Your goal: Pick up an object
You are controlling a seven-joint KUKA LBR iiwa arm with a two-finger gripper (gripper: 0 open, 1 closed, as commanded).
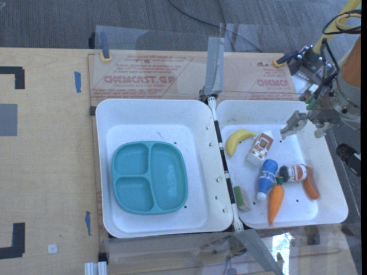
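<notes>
A robot gripper (pixel 305 125), jaws open and gripping nothing, is hovering over the right bin (pixel 332 211), needing to descend onto the milk carton (pixel 260 148).

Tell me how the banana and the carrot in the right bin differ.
The banana is yellow and curved; the carrot is orange, straight and tapered. The banana lies near the bin's upper left, beside the divider between the bins, while the carrot lies near the lower edge, beside the blue bottle. The banana runs roughly crosswise in the view; the carrot points downward. Both lie flat in the right bin, untouched by the gripper.
</notes>
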